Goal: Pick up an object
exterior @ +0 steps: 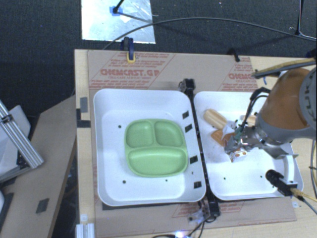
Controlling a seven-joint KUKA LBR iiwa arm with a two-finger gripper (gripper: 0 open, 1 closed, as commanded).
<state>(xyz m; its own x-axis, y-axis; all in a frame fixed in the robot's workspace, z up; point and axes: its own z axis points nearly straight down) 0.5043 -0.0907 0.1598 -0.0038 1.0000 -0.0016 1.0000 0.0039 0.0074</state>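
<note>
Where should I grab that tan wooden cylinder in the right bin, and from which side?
Take the tan wooden cylinder across its middle, coming straight down from above. It lies flat in the right bin, slanting from upper left to lower right, so the fingers should probably close across its narrow width, square to that axis. Its lower right end sits by the gripper and other pieces; the upper left half is freer.

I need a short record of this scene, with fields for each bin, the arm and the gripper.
left bin: holds a green divided plate, lying flat
right bin: holds a tan wooden cylinder and a brown object, near its far left corner
arm: reaches over the right bin
gripper: low, beside the brown object; grasp unclear
</note>
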